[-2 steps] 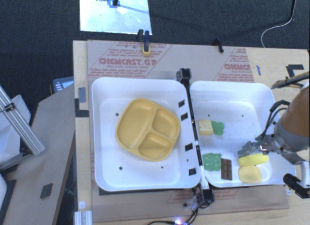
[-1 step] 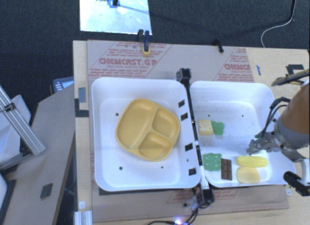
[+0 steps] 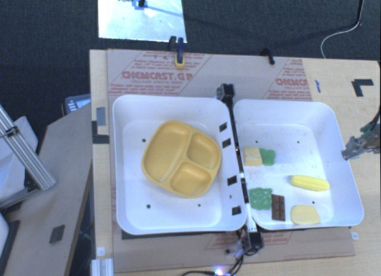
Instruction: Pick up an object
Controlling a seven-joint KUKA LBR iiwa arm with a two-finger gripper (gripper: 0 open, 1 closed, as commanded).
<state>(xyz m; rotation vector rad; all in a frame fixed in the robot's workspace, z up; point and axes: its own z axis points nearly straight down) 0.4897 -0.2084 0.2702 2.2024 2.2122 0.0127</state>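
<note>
Objects for picking sit in the right bin [image 3: 324, 120], six of them by my count: one pale yellow block [image 3: 252, 156] with a green piece [image 3: 267, 157] touching its right side, one yellow corn cob [image 3: 309, 182] lying flat further right, one green leafy piece [image 3: 260, 197] with one brown chocolate bar [image 3: 278, 207] just beside it, and one pale yellow oval [image 3: 305, 214] near the front wall. All six keep to the lower half of that bin; the upper half is bare white floor, plenty of room there. Over in the left bin [image 3: 128, 120] there's a single item, one yellow divided plate [image 3: 181, 157] with three compartments, lying roughly in the middle with open floor all around it. Two bins, side by side on the desk [image 3: 339, 72], walls meeting along the black clips in the centre. At the right edge, the gripper [image 3: 355, 147] hangs just over the right bin's outer rim, well apart from the corn cob. Jaws too small and blurred to read; can't tell whether they're parted, and nothing shows between them.
</note>
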